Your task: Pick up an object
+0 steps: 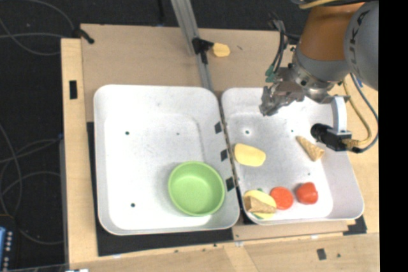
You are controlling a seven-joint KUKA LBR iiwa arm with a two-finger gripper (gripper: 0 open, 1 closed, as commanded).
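Note:
My gripper (pixel 270 105) hangs over the far part of the right bin (pixel 338 207), pointing down, above the bin floor. Nothing shows between its fingers. In the right bin lie a yellow lemon-shaped piece (pixel 249 155), a tan wedge (pixel 311 148), a red tomato-like ball (pixel 281 197), a red pepper-like piece (pixel 307 193) and a yellow-green and tan item (pixel 260 203) at the near left corner. The yellow piece lies below and to the left of the gripper, apart from it.
A green bowl (pixel 196 188) sits in the left bin (pixel 127 137) near its front right. A grey metal post (pixel 182 6) slants up from between the bins. A small yellow object (pixel 221 50) lies on the bench behind the bins.

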